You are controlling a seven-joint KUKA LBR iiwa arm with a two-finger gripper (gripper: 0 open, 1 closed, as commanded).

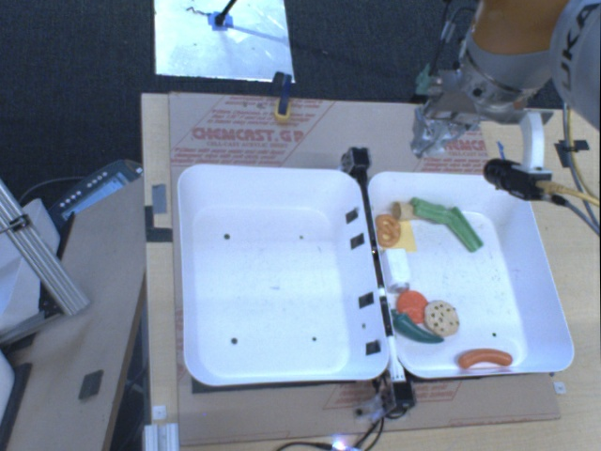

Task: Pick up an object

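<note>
The arm reaches in from the right, its orange band at the top right, and the hand hangs above the far edge of the right bin, over the brown board that lies under both bins. I cannot tell whether the hand is released or clenched; nothing shows in its grip.

All the small objects lie in the right bin. At its far left part a green bent piece lies slanted, and just left of it sits a small tan bit. Nearer, an orange pretzel shape rests against a yellow square, close to the divider between the bins. A small white block lies just nearer than these. Toward the near left corner, a red round piece, a speckled cookie and a dark green pepper shape cluster, touching one another. An orange sausage lies apart by the near wall.

The left bin sits beside it on the table.
</note>
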